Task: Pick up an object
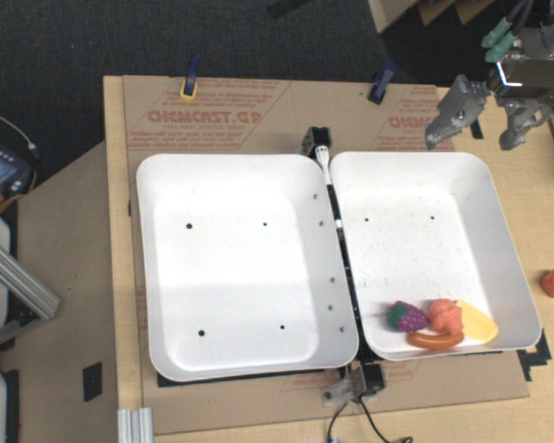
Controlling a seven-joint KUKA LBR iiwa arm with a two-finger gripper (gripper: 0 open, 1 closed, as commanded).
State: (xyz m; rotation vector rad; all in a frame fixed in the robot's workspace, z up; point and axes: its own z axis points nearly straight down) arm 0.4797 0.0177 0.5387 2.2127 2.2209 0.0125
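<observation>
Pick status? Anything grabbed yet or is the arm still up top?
Done: nothing visible yet. In hand: the gripper is open and holds nothing, hanging past the far right corner of the right bin. Left: the whole pick. The toys sit clustered in that bin's near right corner: purple grapes, an orange-red piece, a yellow piece and a red sausage-like piece.

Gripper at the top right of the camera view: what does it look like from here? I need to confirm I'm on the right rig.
The gripper is bare grey metal, with two chunky jaws hanging from a boxy grey body. A white patch sits on that body, and a teal fitting with dark cables runs up above it. No lettering is readable at this size.
</observation>
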